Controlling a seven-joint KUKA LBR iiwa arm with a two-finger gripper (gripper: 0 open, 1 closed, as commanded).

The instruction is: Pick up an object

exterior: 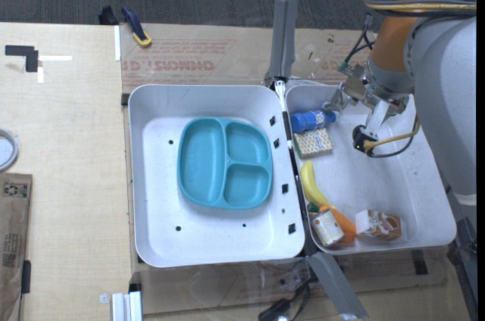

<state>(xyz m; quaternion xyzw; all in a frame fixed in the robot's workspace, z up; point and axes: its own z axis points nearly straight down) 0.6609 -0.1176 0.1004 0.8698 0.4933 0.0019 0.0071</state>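
End effector beside blue bottle (apart)

teal divided plate, white bins, blue bottle, yellow banana.

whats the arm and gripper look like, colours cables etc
The arm is a thick, rounded light grey body with an orange band above the wrist. Yellowish and black cables loop over the top of the orange section, and a yellow and black cable curls below the wrist. The gripper is a small metallic grey assembly with dark parts; its finer details are too small to make out.
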